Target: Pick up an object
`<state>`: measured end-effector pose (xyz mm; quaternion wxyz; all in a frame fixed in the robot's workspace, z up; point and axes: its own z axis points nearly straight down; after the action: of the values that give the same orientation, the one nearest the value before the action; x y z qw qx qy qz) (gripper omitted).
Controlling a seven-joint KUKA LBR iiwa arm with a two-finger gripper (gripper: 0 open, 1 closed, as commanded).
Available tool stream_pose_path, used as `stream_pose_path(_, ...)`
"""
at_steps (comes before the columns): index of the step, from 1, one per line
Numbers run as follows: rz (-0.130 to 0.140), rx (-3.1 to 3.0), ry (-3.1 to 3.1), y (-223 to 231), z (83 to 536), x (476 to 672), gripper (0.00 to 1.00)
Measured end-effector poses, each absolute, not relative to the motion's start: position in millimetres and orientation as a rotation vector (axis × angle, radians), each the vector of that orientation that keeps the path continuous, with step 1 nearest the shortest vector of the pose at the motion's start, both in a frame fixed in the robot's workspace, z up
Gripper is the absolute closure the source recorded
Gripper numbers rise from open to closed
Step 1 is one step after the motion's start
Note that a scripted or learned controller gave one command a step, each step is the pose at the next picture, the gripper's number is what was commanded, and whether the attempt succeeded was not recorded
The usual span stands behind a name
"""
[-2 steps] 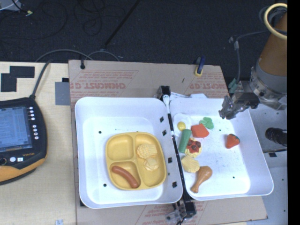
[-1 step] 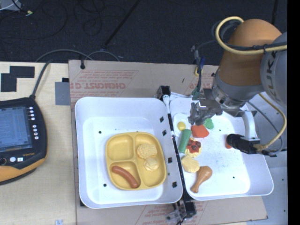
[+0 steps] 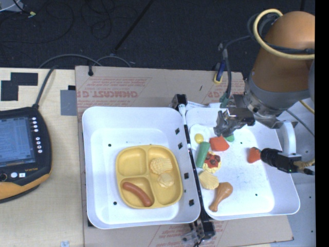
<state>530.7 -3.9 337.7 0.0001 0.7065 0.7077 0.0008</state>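
Care is needed: the hand (image 3: 224, 129), fingers unclear, should be lowered straight onto the red toy (image 3: 220, 144) near the right bin's (image 3: 288, 199) top edge.

The single camera is fixed above the bench and looks down at a slant. Both white bins fall within frame: the left bin (image 3: 97, 133) near centre, the right bin (image 3: 277, 199) toward the right, where the arm (image 3: 282, 50) enters, close to the lens.
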Motion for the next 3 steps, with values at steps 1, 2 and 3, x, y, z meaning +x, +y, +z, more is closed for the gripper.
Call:
stream_pose_path(1,0.004,2.211,2.234,85.0,388.6,481.5,1.00)
stream_pose_path(2,0.005,2.223,2.214,23.1,459.8,475.9,1.00)
stream_pose_path(3,-0.013,2.227,2.224,9.3,389.6,475.3,1.00)
